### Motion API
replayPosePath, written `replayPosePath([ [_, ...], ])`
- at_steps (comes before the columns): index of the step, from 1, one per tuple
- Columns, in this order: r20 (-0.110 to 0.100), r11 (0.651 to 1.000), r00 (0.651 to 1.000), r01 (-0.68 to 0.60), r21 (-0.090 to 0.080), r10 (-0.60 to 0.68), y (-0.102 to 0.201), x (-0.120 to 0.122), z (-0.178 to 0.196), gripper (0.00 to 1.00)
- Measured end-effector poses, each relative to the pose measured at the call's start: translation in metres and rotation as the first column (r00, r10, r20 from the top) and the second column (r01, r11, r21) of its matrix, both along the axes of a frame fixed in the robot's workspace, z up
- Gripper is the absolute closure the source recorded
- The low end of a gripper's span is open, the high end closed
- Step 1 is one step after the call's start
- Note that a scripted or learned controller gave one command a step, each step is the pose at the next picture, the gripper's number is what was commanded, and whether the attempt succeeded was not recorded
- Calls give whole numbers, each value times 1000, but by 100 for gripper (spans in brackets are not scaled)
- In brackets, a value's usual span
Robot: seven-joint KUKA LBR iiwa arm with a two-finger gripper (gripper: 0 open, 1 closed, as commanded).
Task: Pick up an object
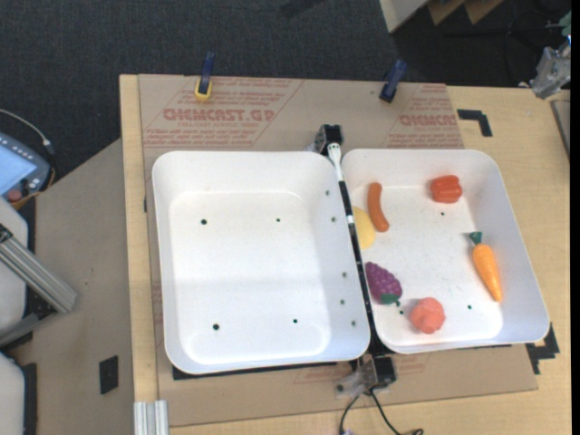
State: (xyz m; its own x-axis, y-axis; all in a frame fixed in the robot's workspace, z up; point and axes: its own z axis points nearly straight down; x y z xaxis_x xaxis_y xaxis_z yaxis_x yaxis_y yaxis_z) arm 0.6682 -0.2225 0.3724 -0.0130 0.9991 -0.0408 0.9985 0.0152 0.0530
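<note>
A grey metal shape point(553, 69) at the top right edge is cut off, and I cannot make it out. Whether my gripper is released or clenched I cannot tell. A yellow piece point(363, 228) is partly hidden by the rims between the two bins. Six toys lie in the right bin point(507, 208): that yellow one, one sausage point(377, 207), one red pepper point(445, 188), one carrot point(488, 271), one bunch of grapes point(382, 282) and one reddish fruit point(427, 314). Two blue clamps point(206, 76) grip the board's far edge beyond the left bin point(178, 243).
</note>
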Motion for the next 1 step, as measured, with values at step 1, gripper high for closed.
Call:
replayPosePath([
  [1, 4, 1000, 1000, -1, -3, 1, 0, 1, 11, 100],
])
